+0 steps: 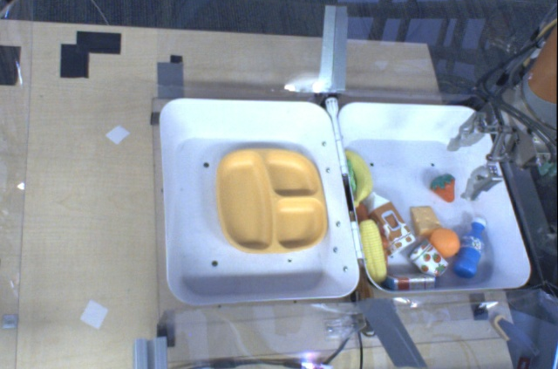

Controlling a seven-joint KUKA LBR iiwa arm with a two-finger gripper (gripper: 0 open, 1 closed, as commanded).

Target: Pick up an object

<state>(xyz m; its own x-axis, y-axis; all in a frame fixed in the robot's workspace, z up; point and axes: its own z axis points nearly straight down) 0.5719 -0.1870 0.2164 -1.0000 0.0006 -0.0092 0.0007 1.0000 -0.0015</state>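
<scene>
Currently gripper (478, 160) over right bin (397, 125), fingers spread, nothing between them; nearest obj = small toy strawberry (444, 186), alone on bin floor just beside fingers; prob. light, hard plastic, rounded, may slip; best pinch across red body, not green top.

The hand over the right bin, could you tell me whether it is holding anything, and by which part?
Nothing is held. The hand hangs open above the right bin, its fingers bare, with the strawberry toy lying apart beside it.
</scene>
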